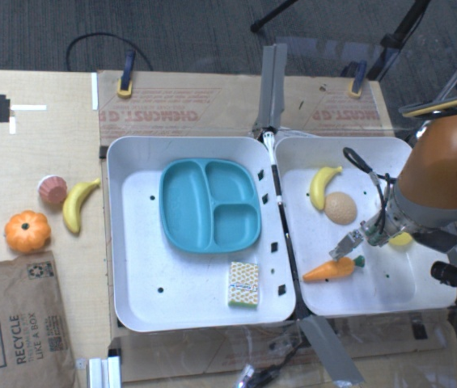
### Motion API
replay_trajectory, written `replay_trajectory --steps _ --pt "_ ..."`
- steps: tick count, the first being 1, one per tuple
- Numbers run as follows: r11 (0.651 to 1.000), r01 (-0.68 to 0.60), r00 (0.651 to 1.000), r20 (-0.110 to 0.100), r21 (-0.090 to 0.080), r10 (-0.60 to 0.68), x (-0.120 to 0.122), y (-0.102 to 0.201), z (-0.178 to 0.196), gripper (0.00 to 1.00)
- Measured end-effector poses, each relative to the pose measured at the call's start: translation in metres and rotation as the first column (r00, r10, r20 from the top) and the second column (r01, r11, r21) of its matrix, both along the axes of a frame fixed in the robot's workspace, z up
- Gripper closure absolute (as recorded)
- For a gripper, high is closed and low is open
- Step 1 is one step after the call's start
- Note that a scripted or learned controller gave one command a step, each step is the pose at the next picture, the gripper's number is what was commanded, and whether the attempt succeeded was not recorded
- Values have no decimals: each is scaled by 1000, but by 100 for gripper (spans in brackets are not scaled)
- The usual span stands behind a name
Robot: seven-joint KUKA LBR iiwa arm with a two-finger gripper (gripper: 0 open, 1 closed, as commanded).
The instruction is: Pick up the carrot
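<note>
Camera view, looking down at a slant on a tabletop [42, 136] with two shallow white bins. The arm reaches in from the right. Its gripper [348, 247] hangs low in the right bin [390, 293]; whether it is released or clenched cannot be told from here, and nothing shows between it. The carrot [331, 270] lies flat just below the gripper, pointed end away to the left, green stub end to the right. Just above the gripper sit a tan egg-like ball [340, 208] and a banana [322, 186]. Far left of the gripper, the other bin [131, 297] holds a teal divided plate [210, 205].

The carrot looks like a light, stiff, smooth toy that may roll or slip; gripping across its thicker middle seems safest.
</note>
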State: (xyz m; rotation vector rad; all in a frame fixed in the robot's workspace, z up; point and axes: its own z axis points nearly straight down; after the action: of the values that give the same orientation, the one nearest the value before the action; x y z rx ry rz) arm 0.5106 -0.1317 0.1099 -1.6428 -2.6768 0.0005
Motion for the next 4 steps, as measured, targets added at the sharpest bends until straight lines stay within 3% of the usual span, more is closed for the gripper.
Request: replay_trajectory --steps 1,2,3,4 --pt "949 -316 949 0 1 316 -29 24 -19 0" --pt "950 -311 950 3 0 311 -28 23 -10 100" --pt "890 -456 890 2 -1 456 -32 144 81 100" --pt "1000 -22 1000 1 -2 22 -33 117 81 100"
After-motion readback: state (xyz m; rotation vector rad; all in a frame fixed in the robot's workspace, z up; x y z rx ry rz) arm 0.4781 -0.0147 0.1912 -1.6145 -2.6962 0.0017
